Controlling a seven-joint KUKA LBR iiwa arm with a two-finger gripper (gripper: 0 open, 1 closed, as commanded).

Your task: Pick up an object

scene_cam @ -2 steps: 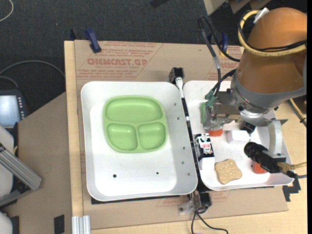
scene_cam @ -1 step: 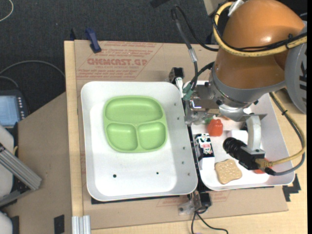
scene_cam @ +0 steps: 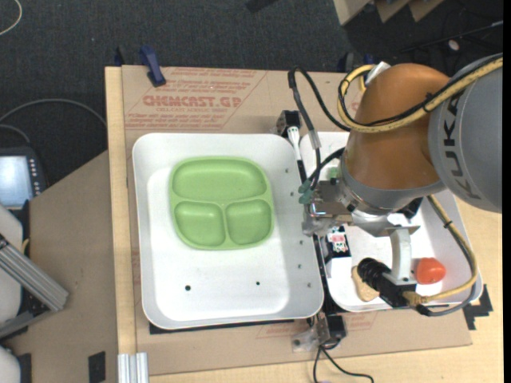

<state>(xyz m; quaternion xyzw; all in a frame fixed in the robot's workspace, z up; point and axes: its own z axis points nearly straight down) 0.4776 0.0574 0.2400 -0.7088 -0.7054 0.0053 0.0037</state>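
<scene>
My gripper (scene_cam: 363, 228) hangs over the left part of the right bin (scene_cam: 345, 295), under the grey wrist and the orange band, which cover most of that bin. An orange-red rounded object (scene_cam: 431, 270) lies in the right bin, to the right of the gripper. A small tan object (scene_cam: 362, 291) shows near the bin's front edge, partly hidden. A green divided plate (scene_cam: 220, 202) lies in the upper middle of the left bin (scene_cam: 223, 294), well apart from the gripper.
Both bins sit on a cardboard sheet (scene_cam: 200, 98) with red print. Cables run along the strip between the bins (scene_cam: 307, 182). A small tag with red marks (scene_cam: 339, 242) sits by the right bin's left wall.
</scene>
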